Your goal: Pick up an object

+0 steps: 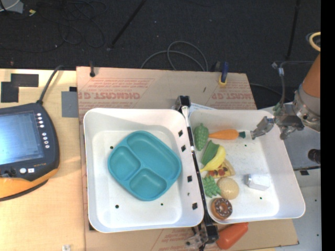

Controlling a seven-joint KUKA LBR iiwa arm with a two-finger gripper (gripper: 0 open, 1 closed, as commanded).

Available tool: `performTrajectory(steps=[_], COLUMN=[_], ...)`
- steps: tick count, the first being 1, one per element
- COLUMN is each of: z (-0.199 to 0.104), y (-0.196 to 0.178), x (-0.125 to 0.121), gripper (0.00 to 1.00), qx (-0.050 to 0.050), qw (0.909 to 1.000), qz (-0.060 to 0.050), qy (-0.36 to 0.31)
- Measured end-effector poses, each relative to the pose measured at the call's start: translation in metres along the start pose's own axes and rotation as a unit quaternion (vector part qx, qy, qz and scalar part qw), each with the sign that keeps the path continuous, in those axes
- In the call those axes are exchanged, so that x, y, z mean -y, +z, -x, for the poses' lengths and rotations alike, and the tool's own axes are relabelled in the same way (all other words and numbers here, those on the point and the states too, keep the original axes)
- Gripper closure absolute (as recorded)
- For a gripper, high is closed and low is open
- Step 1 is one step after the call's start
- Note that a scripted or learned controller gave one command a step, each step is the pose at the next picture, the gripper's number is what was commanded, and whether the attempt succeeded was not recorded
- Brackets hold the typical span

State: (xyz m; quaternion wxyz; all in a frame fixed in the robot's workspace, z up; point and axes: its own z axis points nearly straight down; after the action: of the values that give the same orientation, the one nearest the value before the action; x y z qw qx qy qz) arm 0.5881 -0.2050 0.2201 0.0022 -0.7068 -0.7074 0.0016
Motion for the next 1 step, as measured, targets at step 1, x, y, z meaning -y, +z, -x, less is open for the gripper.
performTrajectory(steps=[1], z=[-0.0495], y=[0.1225], x=[0.0551], gripper=[0.0], qx=[-0.003], qw=[1.0], qz=[-0.007], qy=[0.001])
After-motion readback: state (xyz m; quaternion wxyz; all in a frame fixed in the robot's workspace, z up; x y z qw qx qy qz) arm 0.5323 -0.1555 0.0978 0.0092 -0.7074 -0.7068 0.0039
